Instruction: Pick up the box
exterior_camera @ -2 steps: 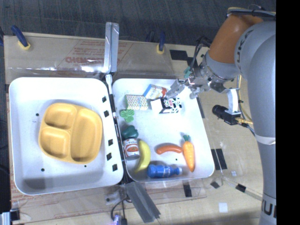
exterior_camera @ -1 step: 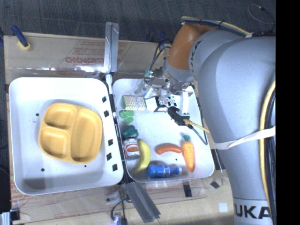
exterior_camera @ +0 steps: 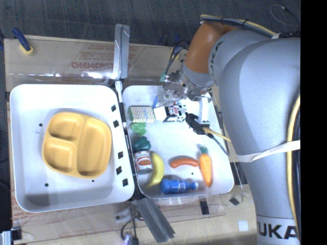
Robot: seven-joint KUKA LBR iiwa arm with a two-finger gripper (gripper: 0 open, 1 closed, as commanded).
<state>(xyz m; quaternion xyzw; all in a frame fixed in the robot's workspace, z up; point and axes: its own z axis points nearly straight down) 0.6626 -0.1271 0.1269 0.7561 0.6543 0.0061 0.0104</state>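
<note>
From where I stand, the grey arm with the orange band (exterior_camera: 240,86) reaches over the far edge of the right shallow white bin (exterior_camera: 220,152), and its gripper (exterior_camera: 173,97) hangs over the bin's far end. The wrist hides its tips, so I cannot tell whether it is open or closed, or whether it has anything. The small flat green-and-white patterned box (exterior_camera: 142,114) lies at the far left of that bin, close against the wall by the left white bin (exterior_camera: 25,137), just to the left of the gripper and apart from it. Something small with black-and-white print (exterior_camera: 174,112) sits right under the gripper. It may be another packet, but it is too blurred to say. I judge the step in hand to be lining up over the box. To do that well, the gripper should shift left until it is centred over the box, then close across its narrower sides. It should come straight down so the bin wall does not catch it. A green lump (exterior_camera: 138,128) sits just nearer than the box, so the descent must not stray towards it. The yellow banana (exterior_camera: 156,170), orange carrot (exterior_camera: 205,169) and blue bottle (exterior_camera: 179,186) lie well clear at the near end.
</note>
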